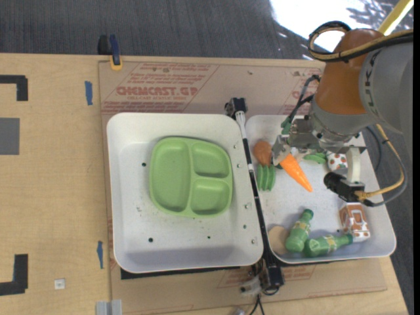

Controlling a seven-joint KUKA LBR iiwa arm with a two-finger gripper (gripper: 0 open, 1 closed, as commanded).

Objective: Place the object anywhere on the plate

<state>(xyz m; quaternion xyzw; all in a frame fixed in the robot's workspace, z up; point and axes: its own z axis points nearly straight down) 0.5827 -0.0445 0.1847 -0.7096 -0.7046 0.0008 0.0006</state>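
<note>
Carrot (296, 172) just below pincer (289, 147), right bin (380, 241).

Your green divided plate (191, 176) lies flat in the left bin; the orange carrot (296, 172) lies tilted in the right.

Bench (52, 176) under two white bins (125, 228)

Even overhead light falls on the surface (59, 195), with a blown-out glare patch on the dark floor (328, 5) beyond it; focus is slightly soft, shadows faint beside the white bins (125, 195).
</note>
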